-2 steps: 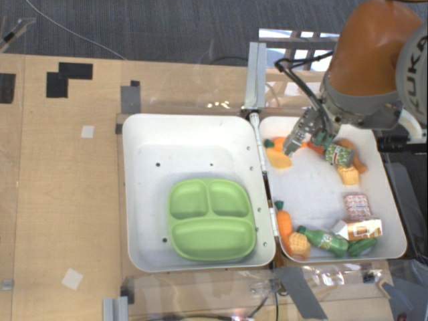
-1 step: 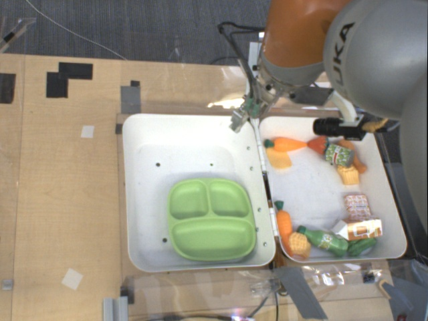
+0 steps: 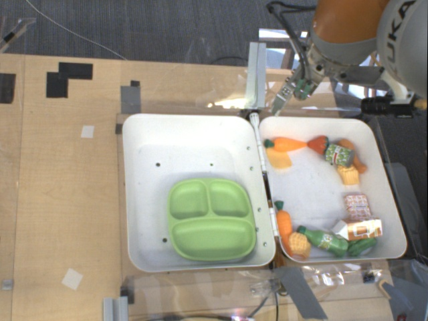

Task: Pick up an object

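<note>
The bench (image 3: 60, 199) is pale wood, with a few black patches (image 3: 69, 77) set into it near the far left corner and small white tags (image 3: 87, 132) stuck here and there, and beyond its far edge lies a dark grey carpet (image 3: 154, 12) with a thin pale cable (image 3: 67, 29) trailing across it. Two shallow white bins sit side by side. The left bin (image 3: 144, 149) carries a green divided plate (image 3: 211, 219) toward its near side. The right bin (image 3: 388, 192) holds the toy food: a carrot (image 3: 289, 144) along the far wall with a yellow piece (image 3: 279, 158) just beside it, a green-labelled can (image 3: 338, 154) near the far right, a yellow block (image 3: 348, 174) below that, a pink wrapped packet (image 3: 356, 206), a small carton (image 3: 361, 231), a green bottle (image 3: 328, 240) lying flat, a corn cob (image 3: 297, 245) and a second carrot (image 3: 283, 223) against the near left wall. The arm (image 3: 348, 9) comes in from the right, and its gripper (image 3: 289, 95) hangs above the far rim where the two bins meet, apart from all the food; I cannot tell how it is set, though nothing shows in it.
</note>
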Robot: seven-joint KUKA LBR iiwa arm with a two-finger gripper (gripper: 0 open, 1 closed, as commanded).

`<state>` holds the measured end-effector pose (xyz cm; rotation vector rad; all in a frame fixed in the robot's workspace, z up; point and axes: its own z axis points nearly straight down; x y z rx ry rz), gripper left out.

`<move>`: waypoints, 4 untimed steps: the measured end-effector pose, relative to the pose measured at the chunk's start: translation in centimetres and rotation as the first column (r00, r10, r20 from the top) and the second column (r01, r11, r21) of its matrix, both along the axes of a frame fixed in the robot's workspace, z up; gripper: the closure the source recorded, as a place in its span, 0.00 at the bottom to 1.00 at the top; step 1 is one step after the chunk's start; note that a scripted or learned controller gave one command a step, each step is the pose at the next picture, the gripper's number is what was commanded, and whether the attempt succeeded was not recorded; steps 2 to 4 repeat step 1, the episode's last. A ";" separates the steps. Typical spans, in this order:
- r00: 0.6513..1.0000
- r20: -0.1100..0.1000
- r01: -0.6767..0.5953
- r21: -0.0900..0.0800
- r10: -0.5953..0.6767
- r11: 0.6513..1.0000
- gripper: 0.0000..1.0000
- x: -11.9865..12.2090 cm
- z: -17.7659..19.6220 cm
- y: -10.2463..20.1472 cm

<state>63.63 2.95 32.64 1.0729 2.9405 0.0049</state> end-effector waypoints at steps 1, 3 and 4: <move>0.997 -0.011 -0.082 0.001 0.082 0.997 1.00 -1.0 -7.9 -1.6; 0.997 -0.011 -0.082 0.001 0.082 0.997 1.00 -1.0 -7.9 -1.6; 0.997 -0.011 -0.082 0.001 0.082 0.997 1.00 -1.0 -7.9 -1.6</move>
